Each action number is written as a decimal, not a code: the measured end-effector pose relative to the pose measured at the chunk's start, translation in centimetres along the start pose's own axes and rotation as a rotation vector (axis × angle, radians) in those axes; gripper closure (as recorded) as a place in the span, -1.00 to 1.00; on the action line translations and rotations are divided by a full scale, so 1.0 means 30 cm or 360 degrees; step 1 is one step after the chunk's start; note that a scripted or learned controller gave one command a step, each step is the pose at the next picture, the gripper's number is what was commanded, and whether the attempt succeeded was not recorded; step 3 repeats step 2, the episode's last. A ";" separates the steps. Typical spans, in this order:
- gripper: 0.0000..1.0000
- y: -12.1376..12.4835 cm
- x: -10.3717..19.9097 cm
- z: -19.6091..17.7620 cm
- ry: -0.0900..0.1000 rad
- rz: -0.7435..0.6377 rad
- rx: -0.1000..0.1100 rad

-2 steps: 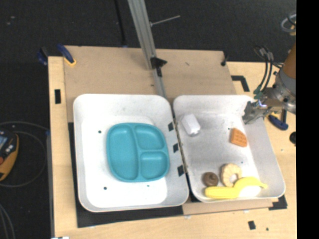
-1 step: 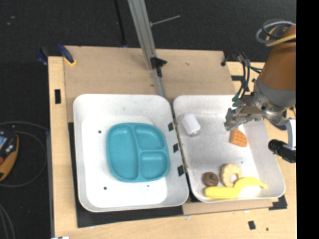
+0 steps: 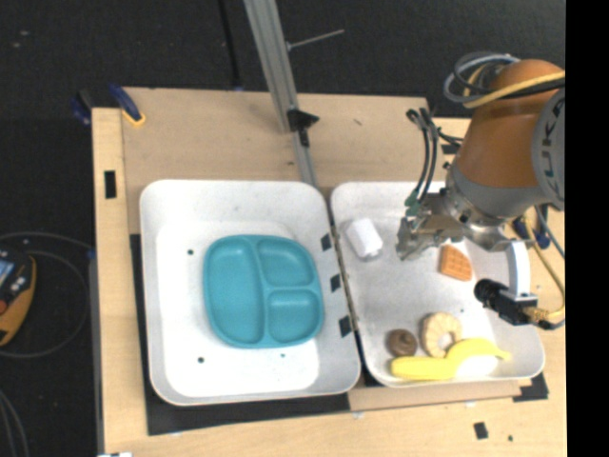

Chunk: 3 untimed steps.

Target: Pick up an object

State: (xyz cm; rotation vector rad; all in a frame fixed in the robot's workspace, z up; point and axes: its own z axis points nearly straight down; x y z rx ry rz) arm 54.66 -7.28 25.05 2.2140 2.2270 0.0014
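Note:
My gripper [image 3: 411, 243] hangs over the upper middle of the right bin [image 3: 381, 293], its dark fingers pointing down and left. A white cylinder [image 3: 363, 238] lies just left of it, apart from the fingers. An orange waffle-like piece [image 3: 455, 263] sits right of the gripper, under the wrist. Along the bin's front lie a brown chocolate donut [image 3: 402, 342], a tan bagel [image 3: 441, 331] and a yellow banana [image 3: 447, 362]. Nothing shows between the fingers.
The left bin [image 3: 171, 255] holds a teal divided plate [image 3: 263, 289]. A metal post [image 3: 276, 60] rises behind the bins. A black fitting with cables [image 3: 504, 300] hangs off the arm over the right bin's right side.

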 end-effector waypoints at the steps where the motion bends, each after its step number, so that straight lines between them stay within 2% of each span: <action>1: 1.00 -0.013 0.174 0.043 0.0001 -0.0001 0.0002; 2: 1.00 -0.011 0.353 0.018 0.0002 -0.0003 -0.0002; 3: 1.00 -0.011 0.353 0.018 0.0002 -0.0003 -0.0002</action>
